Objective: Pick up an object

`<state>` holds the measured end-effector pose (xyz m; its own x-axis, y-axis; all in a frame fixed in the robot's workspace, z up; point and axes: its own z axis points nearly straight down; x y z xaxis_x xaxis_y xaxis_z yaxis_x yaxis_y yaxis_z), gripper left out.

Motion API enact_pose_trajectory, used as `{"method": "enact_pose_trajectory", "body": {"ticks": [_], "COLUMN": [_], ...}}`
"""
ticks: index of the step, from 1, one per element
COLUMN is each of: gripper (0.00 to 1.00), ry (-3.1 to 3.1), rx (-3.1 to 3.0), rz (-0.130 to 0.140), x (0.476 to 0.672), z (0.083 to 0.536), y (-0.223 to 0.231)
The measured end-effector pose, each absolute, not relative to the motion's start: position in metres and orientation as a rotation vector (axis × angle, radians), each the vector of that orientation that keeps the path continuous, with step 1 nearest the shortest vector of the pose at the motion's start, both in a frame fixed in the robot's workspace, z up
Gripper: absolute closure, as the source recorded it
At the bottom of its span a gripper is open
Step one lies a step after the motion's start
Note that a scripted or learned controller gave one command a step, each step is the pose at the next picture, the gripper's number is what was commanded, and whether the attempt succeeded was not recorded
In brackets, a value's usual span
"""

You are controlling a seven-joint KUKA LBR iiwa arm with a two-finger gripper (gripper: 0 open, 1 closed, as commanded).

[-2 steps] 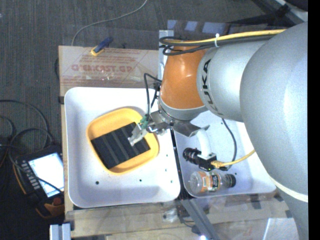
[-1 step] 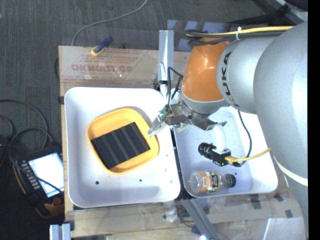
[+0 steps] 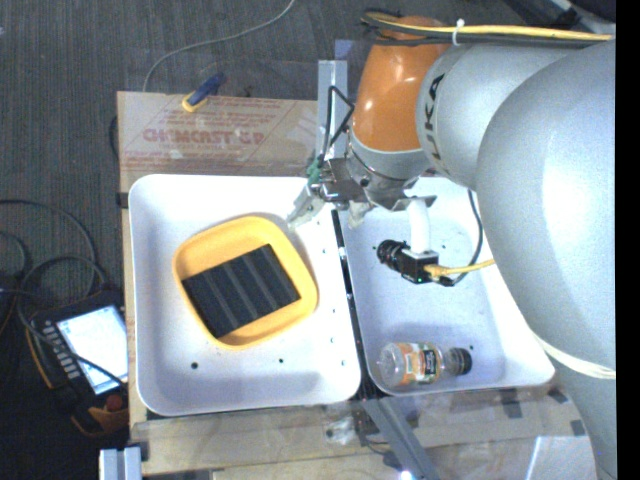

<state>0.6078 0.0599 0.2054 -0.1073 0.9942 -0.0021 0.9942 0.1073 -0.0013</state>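
Two bins: side by side on bench
Tool (image 3: 322, 193): above the divider, fingers' state indiscernible
Bottle (image 3: 422, 362): right bin (image 3: 480, 373), well below tool
Yellow dish (image 3: 246, 279): left bin (image 3: 160, 208), near tool

Smooth glossy white plastic bins (image 3: 160, 368); yellow plastic tray (image 3: 247, 280) with matt black ribbed insert; clear shiny plastic bottle (image 3: 420, 362); satin grey arm (image 3: 540, 168), glossy orange band (image 3: 395, 88)

Red printed lettering on cardboard sheet (image 3: 215, 138) behind left bin, too blurred to read. Black letters on arm's orange band (image 3: 400, 88), partly hidden. Bottle (image 3: 420, 363) label illegible.
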Motion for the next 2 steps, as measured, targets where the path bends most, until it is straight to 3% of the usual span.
{"method": "enact_pose_trajectory", "body": {"ticks": [1,2], "gripper": [0.0,0.0], "ry": [2.679,2.781], "rx": [1.641,1.458], "rz": [-0.002,-0.005], "x": [0.6,0.594], "z": [0.184,0.114], "y": [0.071,0.103]}}
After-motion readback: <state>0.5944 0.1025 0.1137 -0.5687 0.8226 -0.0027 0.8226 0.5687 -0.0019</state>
